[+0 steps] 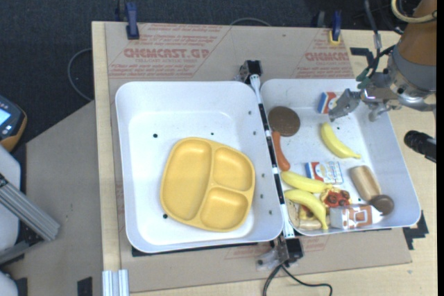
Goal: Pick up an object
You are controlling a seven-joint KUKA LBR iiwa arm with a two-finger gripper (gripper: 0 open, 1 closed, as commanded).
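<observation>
At upper right, hovering over the right bin (pixel 388 107): gripper (pixel 345 106), claw state indiscernible, risking nudging the banana (pixel 338 141) away.

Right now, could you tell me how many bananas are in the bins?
3, all in the right bin: one banana lies alone near the middle; two lie close together at its left-front. More may be hidden.

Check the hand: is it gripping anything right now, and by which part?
Nothing seen held. The hand hangs over the right bin, near a small red-and-blue packet and above a banana, with no object between its fingers.
</observation>
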